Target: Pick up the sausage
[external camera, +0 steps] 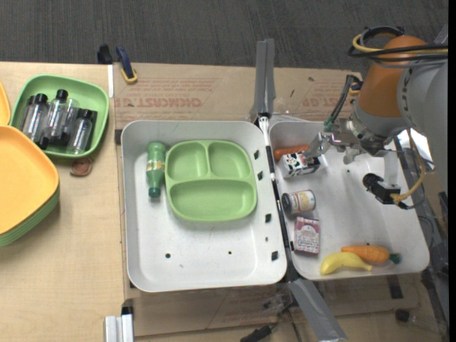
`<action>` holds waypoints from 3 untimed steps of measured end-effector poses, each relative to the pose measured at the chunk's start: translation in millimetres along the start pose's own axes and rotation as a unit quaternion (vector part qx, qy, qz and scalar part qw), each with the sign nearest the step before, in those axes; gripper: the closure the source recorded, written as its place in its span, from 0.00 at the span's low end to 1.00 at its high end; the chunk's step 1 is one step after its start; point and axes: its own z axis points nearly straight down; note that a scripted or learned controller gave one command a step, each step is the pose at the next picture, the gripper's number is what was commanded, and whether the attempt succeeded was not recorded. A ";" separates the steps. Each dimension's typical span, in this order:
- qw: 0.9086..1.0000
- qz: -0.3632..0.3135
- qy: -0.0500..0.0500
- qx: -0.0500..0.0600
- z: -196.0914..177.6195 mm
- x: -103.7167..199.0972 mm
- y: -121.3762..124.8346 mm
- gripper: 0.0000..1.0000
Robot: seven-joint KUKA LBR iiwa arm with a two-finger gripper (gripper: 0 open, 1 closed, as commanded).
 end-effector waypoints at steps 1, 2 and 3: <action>0.999 -0.047 0.000 0.010 -53.2 -83.1 -16.1 0.00; 0.996 -0.084 0.002 0.011 -110.7 -86.3 -147.1 0.00; 0.997 -0.083 0.001 0.011 -119.2 -87.1 -146.3 1.00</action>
